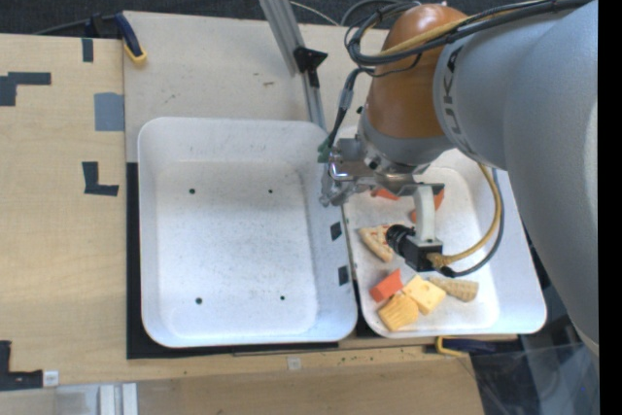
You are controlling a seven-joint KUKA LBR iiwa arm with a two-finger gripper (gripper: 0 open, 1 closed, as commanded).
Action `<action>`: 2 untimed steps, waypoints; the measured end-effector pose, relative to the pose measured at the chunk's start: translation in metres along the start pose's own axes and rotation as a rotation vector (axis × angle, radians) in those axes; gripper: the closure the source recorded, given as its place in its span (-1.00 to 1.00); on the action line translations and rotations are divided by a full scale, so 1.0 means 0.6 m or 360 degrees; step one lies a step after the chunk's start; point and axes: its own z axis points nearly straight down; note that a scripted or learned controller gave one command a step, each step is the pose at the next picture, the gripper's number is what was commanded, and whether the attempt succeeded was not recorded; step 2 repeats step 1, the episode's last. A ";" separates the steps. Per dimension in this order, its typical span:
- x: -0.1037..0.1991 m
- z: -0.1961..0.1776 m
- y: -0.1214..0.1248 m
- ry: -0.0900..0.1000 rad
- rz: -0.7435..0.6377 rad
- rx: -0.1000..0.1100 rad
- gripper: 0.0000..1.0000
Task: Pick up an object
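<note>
The right bin (515, 301) holds several small food-like pieces. A tan wedge (375, 243) lies at its left side. In front of it sit an orange block (387, 285), a pale yellow block (425, 293), a ridged yellow block (397, 312) and a tan crust piece (464, 291). A red-orange piece (387, 193) shows partly from under the arm at the back of the bin. My gripper (391, 178) hangs low over that back part, just above the red-orange piece, and the orange wrist and grey arm hide most of it.
The left bin (155, 209) lies beside the right one, their rims meeting near the gripper. A slanted aluminium post (277, 5) rises behind the bins. A yellow clamp (133, 49) sits at the bench's back left.
</note>
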 end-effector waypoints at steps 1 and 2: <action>0.073 -0.007 0.004 0.0000 0.0000 -0.0001 1.00; 0.073 -0.007 0.004 0.0000 0.0000 -0.0001 1.00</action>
